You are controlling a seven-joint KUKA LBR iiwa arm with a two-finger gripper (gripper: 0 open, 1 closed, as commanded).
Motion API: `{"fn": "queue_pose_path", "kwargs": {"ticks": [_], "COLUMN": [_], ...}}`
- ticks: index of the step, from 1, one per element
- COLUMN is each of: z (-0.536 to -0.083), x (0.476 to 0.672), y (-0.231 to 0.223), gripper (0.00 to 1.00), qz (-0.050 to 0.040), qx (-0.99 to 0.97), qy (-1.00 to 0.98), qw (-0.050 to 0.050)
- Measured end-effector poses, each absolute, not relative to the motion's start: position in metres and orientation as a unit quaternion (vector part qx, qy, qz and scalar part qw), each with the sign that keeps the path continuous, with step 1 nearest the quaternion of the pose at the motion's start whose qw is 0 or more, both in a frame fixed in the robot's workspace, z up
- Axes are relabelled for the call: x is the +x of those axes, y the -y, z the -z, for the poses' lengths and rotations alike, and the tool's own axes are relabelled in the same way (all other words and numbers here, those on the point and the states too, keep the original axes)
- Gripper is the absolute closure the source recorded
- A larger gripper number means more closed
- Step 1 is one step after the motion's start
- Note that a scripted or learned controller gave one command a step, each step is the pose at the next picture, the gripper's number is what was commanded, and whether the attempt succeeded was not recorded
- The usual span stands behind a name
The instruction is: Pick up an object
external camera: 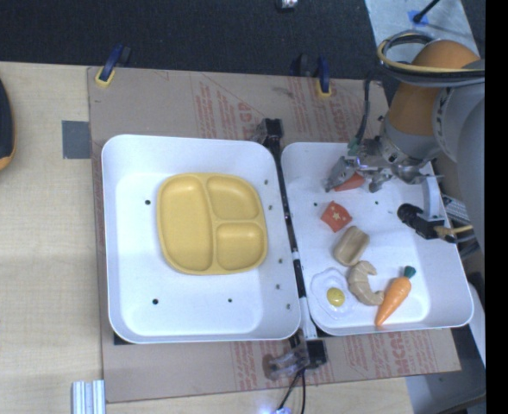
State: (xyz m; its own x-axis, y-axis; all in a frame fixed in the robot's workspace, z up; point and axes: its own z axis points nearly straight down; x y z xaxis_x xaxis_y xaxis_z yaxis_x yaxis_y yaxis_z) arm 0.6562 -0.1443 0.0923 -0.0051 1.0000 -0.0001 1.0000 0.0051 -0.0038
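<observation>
The left shallow white bin (pixel 124 231) holds a yellow three-compartment plastic plate (pixel 211 223) near its middle, with bare white floor all around it. The right shallow white bin (pixel 448 304) holds a red wedge-shaped toy (pixel 335 216), a tan bread-like piece (pixel 350 246) just below it, a pale curled shrimp-like toy (pixel 363 283), a white fried egg toy (pixel 330 291) at the near-left corner, and an orange toy carrot (pixel 394 295) leaning beside the shrimp. The gripper (pixel 364 172) sits low over the far part of the right bin, over a small reddish-orange item (pixel 350 182); whether its fingers are clenched or released cannot be told. Bare floor lies along the right bin's right side. Both bins rest on brown cardboard (pixel 193 102) on the counter (pixel 34 257).
</observation>
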Motion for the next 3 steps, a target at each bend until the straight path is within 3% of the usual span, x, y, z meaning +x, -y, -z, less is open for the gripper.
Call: {"fn": "queue_pose_path", "kwargs": {"ticks": [3], "z": [-0.0921], "x": [0.656], "y": [0.1388], "gripper": [0.0], "qz": [-0.0019], "qx": [-0.705], "qy": [0.709], "qw": [0.002]}}
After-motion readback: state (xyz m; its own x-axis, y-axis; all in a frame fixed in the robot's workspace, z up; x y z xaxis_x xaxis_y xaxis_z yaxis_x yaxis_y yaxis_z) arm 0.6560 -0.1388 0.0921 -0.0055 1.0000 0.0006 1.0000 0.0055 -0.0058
